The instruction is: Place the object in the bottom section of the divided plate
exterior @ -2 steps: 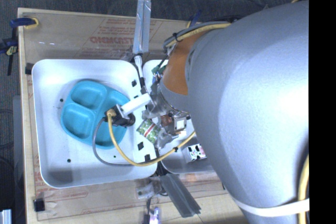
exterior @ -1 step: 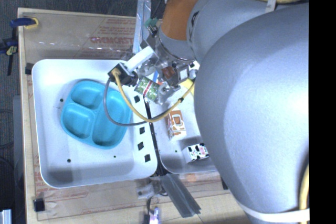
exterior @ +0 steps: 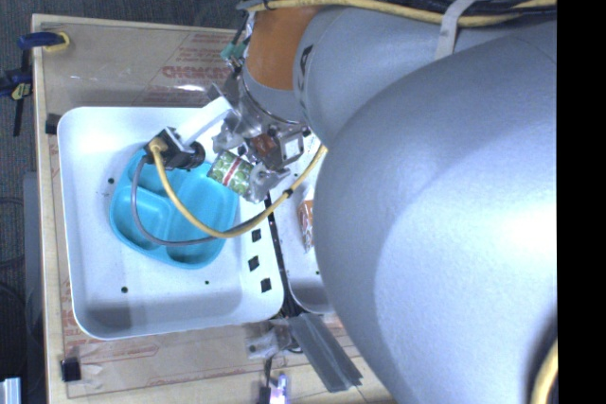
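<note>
A blue divided plate lies in the left white bin, its ridges splitting it into sections. My gripper hangs over the plate's upper right rim, below the orange wrist band. A small object with a green and white label sits right at the gripper's tip, above the plate's right edge. The gripper body hides how the object is held. A yellow cable and a dark cable loop from the wrist across the plate.
The grey arm covers most of the right bin. A brownish item shows in that bin just past the divider between the bins. Blue clamps sit at the bench's far left corner.
</note>
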`<action>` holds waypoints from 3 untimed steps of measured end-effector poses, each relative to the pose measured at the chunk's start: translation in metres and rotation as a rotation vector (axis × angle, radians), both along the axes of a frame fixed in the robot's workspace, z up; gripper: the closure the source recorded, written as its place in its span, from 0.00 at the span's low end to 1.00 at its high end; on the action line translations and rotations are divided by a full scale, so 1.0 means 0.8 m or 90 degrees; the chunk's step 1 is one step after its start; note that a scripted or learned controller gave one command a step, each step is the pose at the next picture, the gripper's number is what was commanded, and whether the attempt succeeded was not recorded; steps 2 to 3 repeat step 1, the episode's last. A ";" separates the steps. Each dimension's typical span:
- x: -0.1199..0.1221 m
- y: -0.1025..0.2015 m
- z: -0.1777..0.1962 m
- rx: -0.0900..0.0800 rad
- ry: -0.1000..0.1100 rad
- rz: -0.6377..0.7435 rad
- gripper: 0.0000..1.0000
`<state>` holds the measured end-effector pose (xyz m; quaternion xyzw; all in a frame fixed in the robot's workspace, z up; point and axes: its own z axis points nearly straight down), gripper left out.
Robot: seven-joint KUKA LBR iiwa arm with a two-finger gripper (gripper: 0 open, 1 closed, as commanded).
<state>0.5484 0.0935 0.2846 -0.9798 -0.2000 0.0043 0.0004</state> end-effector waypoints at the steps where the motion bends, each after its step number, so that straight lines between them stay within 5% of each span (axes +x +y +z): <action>1: 0.000 -0.001 0.000 0.000 -0.001 0.000 0.00; 3: 0.000 -0.001 0.000 0.000 -0.001 0.000 0.00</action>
